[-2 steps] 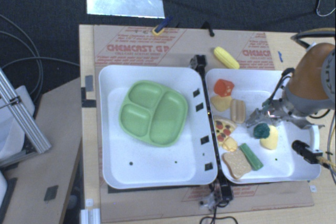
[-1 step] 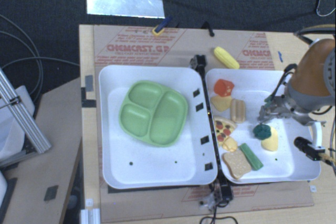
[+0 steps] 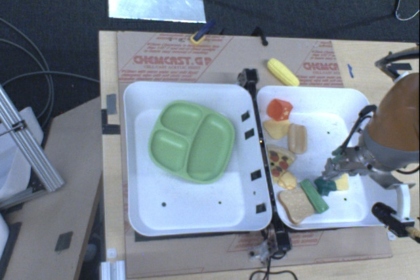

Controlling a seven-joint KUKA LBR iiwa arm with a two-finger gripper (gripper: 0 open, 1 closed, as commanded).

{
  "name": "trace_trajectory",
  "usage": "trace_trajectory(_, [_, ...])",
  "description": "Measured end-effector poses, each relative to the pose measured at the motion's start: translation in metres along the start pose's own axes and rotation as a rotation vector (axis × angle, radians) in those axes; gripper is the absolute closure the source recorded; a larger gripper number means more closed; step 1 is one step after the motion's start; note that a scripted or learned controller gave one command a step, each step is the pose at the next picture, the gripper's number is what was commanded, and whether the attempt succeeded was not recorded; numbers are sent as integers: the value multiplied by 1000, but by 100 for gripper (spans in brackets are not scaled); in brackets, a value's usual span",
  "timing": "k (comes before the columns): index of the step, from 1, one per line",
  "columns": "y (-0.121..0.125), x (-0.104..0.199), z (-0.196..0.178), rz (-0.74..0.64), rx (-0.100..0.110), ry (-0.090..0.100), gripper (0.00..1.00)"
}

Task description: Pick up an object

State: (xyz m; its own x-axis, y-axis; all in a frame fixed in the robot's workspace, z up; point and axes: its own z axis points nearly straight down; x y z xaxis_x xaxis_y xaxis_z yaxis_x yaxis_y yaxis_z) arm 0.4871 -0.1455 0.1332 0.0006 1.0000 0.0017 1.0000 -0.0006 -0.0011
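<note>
Two bins: side by side on the surface [image 3: 164, 52]; the tool works in the right bin [image 3: 354, 101].
Tool [image 3: 328, 177]: low in the right bin, reaching in from the right; whether it is open or closed cannot be told.
Below the tool: a teal piece [image 3: 326, 186] and a yellow piece [image 3: 342, 182], both just beside its tip; contact cannot be told.
Left of those: a green block [image 3: 314, 197] leaning on a bread slice [image 3: 294, 205] at the near edge.
Farther left: a pizza slice [image 3: 281, 164], a bun [image 3: 298, 138], a red piece [image 3: 279, 109].
Left bin [image 3: 141, 206]: holds a green plate [image 3: 192, 141].
Far side: a corn cob [image 3: 283, 72] on the surface, outside the bins.
Progress: approach looks done; nothing is visibly lifted, so grasp and lift are left.
</note>
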Motion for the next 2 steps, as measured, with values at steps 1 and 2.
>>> trace_trajectory(1, [32, 83, -54, -14, -10, 1, 100])
trace_trajectory(2, [32, 156, -51, -12, -3, 1, 100])
